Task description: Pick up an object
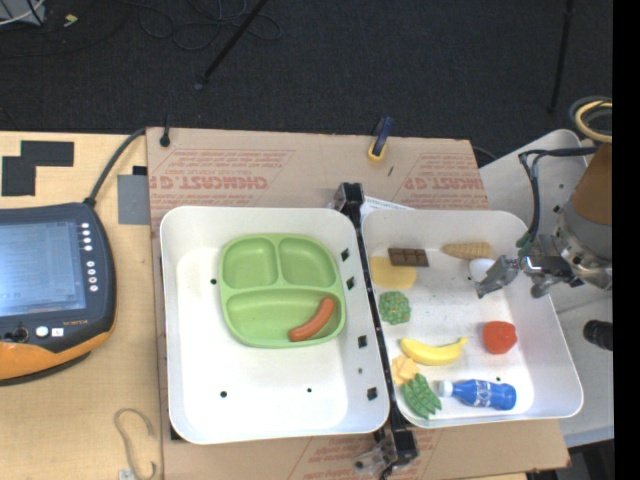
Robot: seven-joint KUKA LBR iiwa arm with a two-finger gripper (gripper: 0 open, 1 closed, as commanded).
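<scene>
two bins, jaws hanging over the right one

the counter point(70, 163) is pale wood, with cardboard point(300, 168) laid under both bins and a dark floor with cables beyond its far edge. a grey and orange pendant point(50, 283) lies at the counter's left. a blue and yellow clamp point(380, 140) grips the cardboard's far edge.

the jaws point(522, 275) hang over the right edge of the right bin point(565, 388), spread apart with nothing between them. a red piece point(500, 337) lies just near of the jaws, apart from them. a white piece point(482, 266) sits just left of the left finger.

the rest of the right bin: a brown bar point(408, 258) and a tan roll point(467, 250) at the far side, a yellow slab point(393, 274) and a green round point(394, 309) by the left wall, a banana point(433, 349) in the middle, a blue bottle point(480, 394) along the near side, with a green leafy piece point(421, 396) and a small yellow piece point(404, 369) at the near left corner.

the left bin point(190, 398) holds a green tray point(280, 290) with three compartments; a sausage point(313, 320) lies tilted in its large near compartment, toward the right.
</scene>
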